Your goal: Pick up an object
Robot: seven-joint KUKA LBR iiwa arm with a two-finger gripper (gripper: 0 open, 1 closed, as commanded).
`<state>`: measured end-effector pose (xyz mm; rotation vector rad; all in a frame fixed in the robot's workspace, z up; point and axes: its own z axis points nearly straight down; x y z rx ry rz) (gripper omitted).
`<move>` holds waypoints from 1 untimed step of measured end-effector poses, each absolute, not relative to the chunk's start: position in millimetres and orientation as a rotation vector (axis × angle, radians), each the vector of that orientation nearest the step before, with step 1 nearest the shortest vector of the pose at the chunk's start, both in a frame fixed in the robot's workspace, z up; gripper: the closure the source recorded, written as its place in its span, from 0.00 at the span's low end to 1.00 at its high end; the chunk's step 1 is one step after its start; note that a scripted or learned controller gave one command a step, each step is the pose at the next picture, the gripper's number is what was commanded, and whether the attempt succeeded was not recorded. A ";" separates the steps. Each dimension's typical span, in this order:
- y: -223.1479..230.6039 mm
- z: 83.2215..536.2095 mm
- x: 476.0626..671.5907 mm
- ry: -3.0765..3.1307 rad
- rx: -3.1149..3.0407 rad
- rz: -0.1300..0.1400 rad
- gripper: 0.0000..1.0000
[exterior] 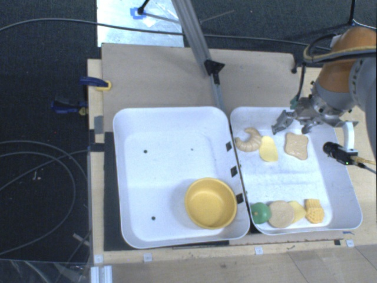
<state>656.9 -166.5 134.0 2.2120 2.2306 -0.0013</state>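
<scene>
The tan toast slice (296,145) lies flat, with free floor around it; the gripper (299,120) hovers open just above

One fixed camera is mounted above the desk (177,75) and looks down at a slant. Both white bins sit low in the frame: the left bin (171,128) near centre, the right bin (336,181) beside it. Dark floor surrounds the desk. The arm (347,63) enters right of the right bin.
</scene>
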 end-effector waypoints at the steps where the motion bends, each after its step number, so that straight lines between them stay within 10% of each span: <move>1: -166.1 90.1 658.1 2.230 2.208 0.001 0.00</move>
